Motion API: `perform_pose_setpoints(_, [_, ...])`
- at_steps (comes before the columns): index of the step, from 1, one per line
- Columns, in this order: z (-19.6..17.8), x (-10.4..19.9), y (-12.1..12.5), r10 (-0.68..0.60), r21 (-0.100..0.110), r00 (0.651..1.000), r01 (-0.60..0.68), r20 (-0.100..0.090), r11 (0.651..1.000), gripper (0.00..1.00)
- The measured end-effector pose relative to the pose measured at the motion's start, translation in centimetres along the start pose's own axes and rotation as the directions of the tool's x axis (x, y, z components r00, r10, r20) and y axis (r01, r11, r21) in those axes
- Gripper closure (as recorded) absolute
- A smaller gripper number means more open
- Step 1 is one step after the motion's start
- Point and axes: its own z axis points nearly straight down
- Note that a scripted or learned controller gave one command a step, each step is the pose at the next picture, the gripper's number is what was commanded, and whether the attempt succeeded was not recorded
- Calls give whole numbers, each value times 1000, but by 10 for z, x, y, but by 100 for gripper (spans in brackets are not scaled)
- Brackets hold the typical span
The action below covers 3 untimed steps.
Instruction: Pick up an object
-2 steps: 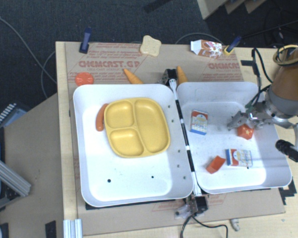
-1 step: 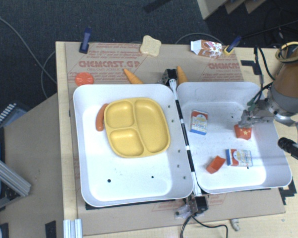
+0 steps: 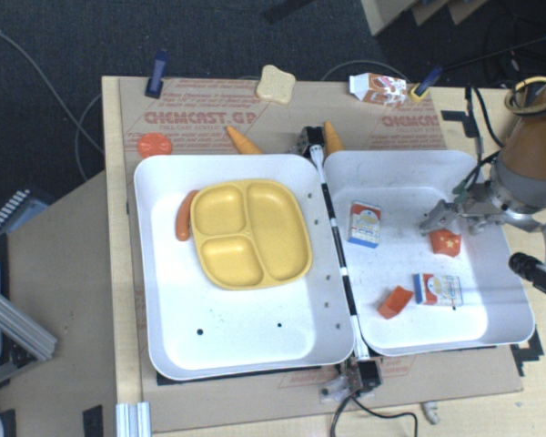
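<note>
Jaws (image 3: 441, 218) low in the right bin (image 3: 491, 330), just above a small orange block (image 3: 447, 242); their spread cannot be told. Descend straight and centre on the block before closing, avoiding the nearby carton (image 3: 437, 289).

— How many bins are on the bench?
— Two white bins (image 3: 164, 335), side by side.
— And inside the left one?
— One yellow divided plate (image 3: 250, 233) and one hot dog (image 3: 183, 217).
— In the right one?
— Two small cartons (image 3: 365, 225), one orange block (image 3: 395, 301), one red block with a star (image 3: 446, 242).
</note>
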Motion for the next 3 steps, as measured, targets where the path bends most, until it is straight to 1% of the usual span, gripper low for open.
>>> perform_pose_setpoints(1, [31,8,-13,0,10,1000,0,-6,1000,0])
perform_pose_setpoints(2, [20,8,-12,0,7,1000,0,-5,1000,100])
perform_pose_setpoints(3, [-6,90,45,-3,6,1000,3,-7,1000,100])
